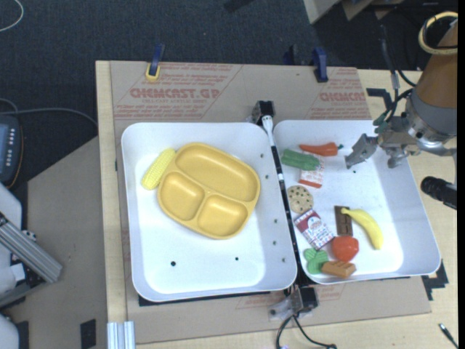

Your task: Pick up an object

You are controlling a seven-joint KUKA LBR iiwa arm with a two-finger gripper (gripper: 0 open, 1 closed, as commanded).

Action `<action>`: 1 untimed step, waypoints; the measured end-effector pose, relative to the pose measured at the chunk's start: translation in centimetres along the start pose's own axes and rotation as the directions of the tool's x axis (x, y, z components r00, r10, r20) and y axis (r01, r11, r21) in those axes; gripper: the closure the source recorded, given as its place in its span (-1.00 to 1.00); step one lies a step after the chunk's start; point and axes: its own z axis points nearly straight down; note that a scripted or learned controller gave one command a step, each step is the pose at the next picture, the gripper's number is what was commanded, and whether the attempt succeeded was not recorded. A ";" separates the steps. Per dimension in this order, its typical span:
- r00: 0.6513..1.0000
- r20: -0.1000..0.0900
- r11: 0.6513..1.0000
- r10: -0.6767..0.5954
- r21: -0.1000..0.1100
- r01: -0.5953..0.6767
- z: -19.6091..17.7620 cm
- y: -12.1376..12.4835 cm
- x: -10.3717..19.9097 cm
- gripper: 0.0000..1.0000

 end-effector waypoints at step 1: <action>1.000 0.003 1.000 -0.003 -0.015 0.003 -0.8 0.3 0.0 -1.00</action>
